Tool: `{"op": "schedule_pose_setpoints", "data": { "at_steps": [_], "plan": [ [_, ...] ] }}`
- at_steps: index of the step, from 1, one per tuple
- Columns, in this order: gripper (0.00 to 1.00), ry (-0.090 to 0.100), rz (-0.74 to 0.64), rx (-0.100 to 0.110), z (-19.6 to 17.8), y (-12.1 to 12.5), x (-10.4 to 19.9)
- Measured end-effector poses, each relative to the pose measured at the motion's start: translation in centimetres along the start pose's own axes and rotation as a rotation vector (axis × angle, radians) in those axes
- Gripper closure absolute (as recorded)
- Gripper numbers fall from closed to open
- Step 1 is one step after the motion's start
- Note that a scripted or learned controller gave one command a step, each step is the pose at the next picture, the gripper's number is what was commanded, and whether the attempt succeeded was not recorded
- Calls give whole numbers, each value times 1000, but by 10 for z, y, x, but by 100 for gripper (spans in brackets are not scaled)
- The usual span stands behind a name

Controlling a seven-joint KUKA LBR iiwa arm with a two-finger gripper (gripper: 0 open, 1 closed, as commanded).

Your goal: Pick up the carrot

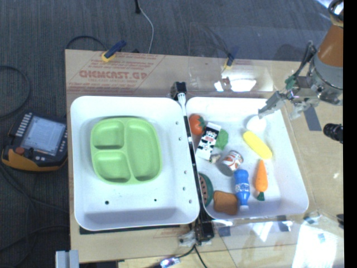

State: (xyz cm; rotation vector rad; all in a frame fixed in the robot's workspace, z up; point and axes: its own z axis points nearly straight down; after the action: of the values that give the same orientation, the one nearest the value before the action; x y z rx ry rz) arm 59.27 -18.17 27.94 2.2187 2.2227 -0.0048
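The carrot (260,176) is orange with a green tip and lies in the right bin (293,197), near its right wall, pointing front to back. A blue bottle (241,187) lies just left of it and a yellow corn-like piece (256,143) sits just behind it. My gripper (279,108) hangs over the bin's far right corner, well behind the carrot and apart from it. Its fingers look open with nothing between them.
The right bin also holds a red tomato (196,124), a black-and-white carton (210,141), a can (231,161), a brown loaf (226,201) and a dark slice (205,186). In the left bin (83,205) rests a green divided plate (125,149).
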Motion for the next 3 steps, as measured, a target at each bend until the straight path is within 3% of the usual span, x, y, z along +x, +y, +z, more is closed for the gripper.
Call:
{"op": "schedule_pose_setpoints", "data": {
  "at_steps": [1,2,3],
  "plan": [
    [0,5,-182,11,137,-39,-27],
    [0,1,-220,-4,186,-71,-25],
    [100,-3,-217,-7,176,-71,-26]
  ]
}}
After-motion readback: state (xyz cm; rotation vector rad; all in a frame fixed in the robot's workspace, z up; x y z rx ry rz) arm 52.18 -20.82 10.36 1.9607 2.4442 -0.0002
